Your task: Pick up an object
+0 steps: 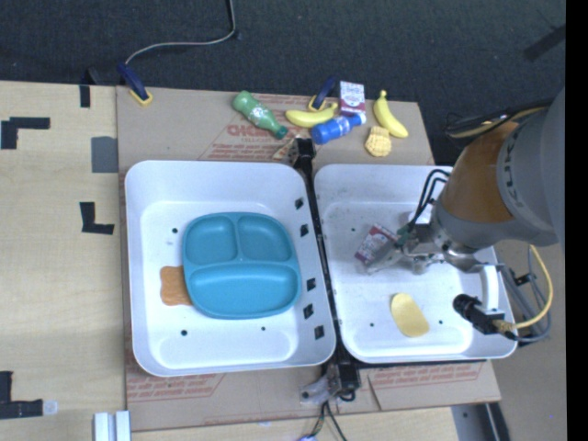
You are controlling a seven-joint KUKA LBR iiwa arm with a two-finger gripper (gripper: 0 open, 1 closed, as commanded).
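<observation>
Near the middle of the right bin (367,186), the gripper (397,249) sat low over the floor, reached in from that bin's right edge by the grey arm (514,186) with its orange band. Just beside its tip, toward the divider between the two bins, lay a small crumpled packet (371,245), greyish with a pink-red patch. It seemed to touch the fingertips or lie partly between them, but the blur there hid the contact, so how wide the jaws stood and whether they gripped anything could not be told. The packet's long axis ran roughly toward the gripper, slanting slightly to the bin's far edge. Its wrinkled look suggested something light and soft that might slide rather than lift.

A pale yellow oval piece (409,314) lay apart from the gripper, toward the right bin's near edge. The left bin (147,246) carried a blue divided plate (242,265) with a tan piece (172,286) tucked at its left side. Beyond the bins' far edge, toy bananas (310,116) and a green bottle (258,114) lay on the cardboard.
</observation>
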